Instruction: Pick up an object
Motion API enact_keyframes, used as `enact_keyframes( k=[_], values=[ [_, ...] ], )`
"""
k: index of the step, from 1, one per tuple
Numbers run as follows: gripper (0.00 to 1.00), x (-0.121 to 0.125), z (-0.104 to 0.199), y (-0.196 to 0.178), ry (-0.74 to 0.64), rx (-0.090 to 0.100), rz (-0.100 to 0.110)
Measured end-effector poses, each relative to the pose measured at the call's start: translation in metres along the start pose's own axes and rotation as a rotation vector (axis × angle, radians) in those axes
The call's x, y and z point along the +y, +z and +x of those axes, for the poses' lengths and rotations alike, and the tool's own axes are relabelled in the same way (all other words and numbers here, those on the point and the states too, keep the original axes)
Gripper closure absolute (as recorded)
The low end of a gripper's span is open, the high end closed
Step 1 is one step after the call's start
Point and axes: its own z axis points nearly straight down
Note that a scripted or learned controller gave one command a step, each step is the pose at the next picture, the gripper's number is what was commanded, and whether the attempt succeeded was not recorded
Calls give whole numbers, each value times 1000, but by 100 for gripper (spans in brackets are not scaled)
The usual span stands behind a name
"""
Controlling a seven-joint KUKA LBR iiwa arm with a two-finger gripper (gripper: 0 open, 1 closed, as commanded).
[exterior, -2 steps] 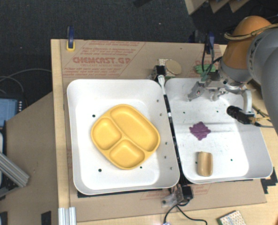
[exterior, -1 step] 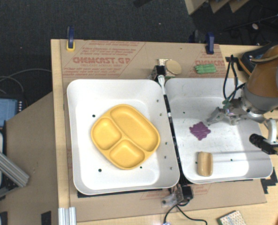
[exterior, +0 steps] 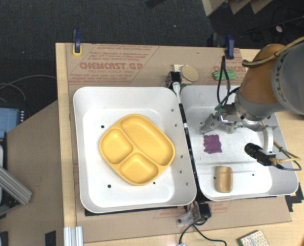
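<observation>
Wooden surface (exterior: 116,65), two white bins. Approach step: hand (exterior: 217,123) just above purple piece (exterior: 212,144) in right bin (exterior: 259,186), spread, pinching nothing. Next: lower straight, close on piece. Cylinder (exterior: 223,179) nearer, beside piece.

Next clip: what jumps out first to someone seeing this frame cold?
The yellow divided plate dominates, lying in the middle of the left bin. In the right bin, a purple scrap sits just below the arm's pincer, with a tan cylinder nearer the front edge.
</observation>
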Motion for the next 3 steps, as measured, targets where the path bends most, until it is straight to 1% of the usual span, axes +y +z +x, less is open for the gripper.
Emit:
enact_keyframes(
  k=[1,2,3],
  values=[
    [0,-72,9,1,8,-2,5],
    [100,-68,7,-10,9,-6,-6],
    [100,6,92,-106,-4,-5,-18]
  ],
)
